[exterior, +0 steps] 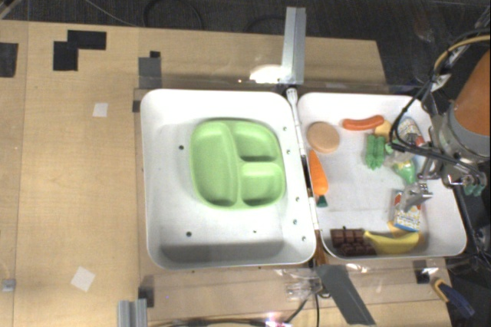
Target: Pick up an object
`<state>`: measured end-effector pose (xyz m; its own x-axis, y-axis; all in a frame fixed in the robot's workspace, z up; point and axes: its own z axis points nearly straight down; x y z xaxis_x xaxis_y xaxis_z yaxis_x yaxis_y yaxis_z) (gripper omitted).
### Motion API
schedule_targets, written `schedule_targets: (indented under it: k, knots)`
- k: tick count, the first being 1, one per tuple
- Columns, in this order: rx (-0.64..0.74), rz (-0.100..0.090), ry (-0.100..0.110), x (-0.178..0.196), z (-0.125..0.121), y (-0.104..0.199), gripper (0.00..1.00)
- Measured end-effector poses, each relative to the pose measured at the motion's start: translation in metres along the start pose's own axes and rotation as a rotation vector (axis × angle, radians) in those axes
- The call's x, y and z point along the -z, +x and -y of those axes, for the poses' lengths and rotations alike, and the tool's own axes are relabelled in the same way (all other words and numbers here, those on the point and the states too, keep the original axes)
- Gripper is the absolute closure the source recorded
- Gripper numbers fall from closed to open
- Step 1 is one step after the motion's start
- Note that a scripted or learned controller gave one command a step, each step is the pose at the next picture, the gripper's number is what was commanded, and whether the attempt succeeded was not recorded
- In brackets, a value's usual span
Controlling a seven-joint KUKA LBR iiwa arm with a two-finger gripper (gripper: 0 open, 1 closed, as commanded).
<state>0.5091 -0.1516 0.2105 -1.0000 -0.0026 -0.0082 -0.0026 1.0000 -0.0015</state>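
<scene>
We hang our pincer (415, 193), grip state unclear, above the right bin (349, 187); next, descend onto one item.

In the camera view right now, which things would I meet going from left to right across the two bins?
Green divided plate in the left bin → carrot → round tan piece → sausage → gripper near the right bin's right side.
</scene>
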Motion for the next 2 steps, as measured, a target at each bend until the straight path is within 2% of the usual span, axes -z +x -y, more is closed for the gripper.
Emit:
schedule_targets:
  k: [1, 2]
  knots:
    - [0.073, 0.002, 0.0, -0.11, 0.03, 0.006, 0.0]
    - [0.081, 0.012, -0.002, -0.119, -0.061, -0.017, 0.0]
